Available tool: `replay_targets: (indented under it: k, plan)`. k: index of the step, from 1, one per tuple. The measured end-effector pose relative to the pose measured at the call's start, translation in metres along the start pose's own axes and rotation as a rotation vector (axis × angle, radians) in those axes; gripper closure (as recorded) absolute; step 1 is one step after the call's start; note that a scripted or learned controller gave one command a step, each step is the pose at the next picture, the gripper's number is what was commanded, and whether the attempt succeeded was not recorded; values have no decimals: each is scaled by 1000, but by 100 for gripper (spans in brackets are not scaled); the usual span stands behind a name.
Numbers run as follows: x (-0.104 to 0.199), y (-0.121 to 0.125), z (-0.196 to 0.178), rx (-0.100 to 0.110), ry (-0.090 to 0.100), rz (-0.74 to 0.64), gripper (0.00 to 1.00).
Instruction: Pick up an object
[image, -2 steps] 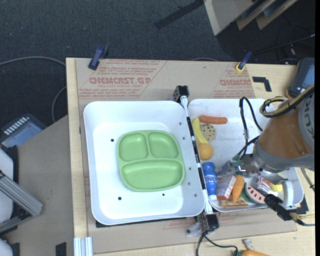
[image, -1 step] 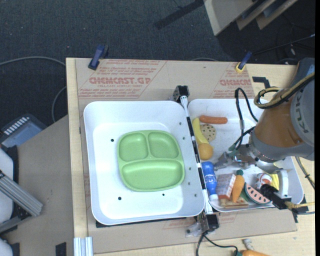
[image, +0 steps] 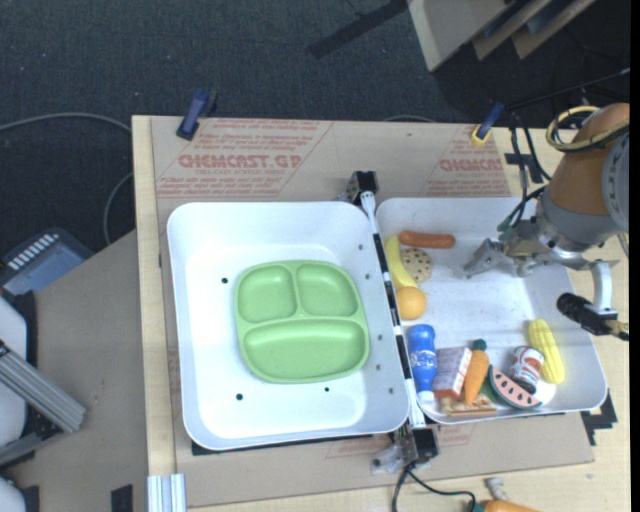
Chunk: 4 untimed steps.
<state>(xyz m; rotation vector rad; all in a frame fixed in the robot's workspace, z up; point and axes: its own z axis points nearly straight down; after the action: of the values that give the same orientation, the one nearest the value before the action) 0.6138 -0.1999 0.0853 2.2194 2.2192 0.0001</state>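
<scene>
- The gripper (image: 490, 258) hangs low over the bare upper floor of the right bin (image: 590, 395), its fingers splayed apart with nothing between them.
- Pickable items lie apart from it: a hot dog (image: 427, 239), a banana (image: 395, 266) and a cookie (image: 417, 264) toward the divider, an orange (image: 410, 302) just below them.
- More crowd the bin's near edge: a blue bottle (image: 421, 351), a carrot (image: 475, 369), a watermelon slice (image: 513, 390) and a corn cob (image: 546, 350).
- Risk, as judged: closing here would likely catch only air, since no item sits under the fingers.
- Risk, as judged: in the packed near corner, fingers could nudge neighbours or pinch two pieces.
- The left bin (image: 190, 300) holds a green divided plate (image: 300, 322).
- Both bins rest on a board (image: 300, 160) printed with red lettering, clamped at its far edge, above dark carpet.
</scene>
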Motion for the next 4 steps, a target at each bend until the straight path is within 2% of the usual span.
replay_targets:
  k: [1, 2, 3, 4]
  plan:
    - [4, -119, 1, 4, 2, 1, 0]
    - [4, -60, -98, -2, 0, -1, 0]
    - [73, 53, -87, 1, 3, -3, 0]
    - [106, 38, -20, 5, 3, -2, 0]
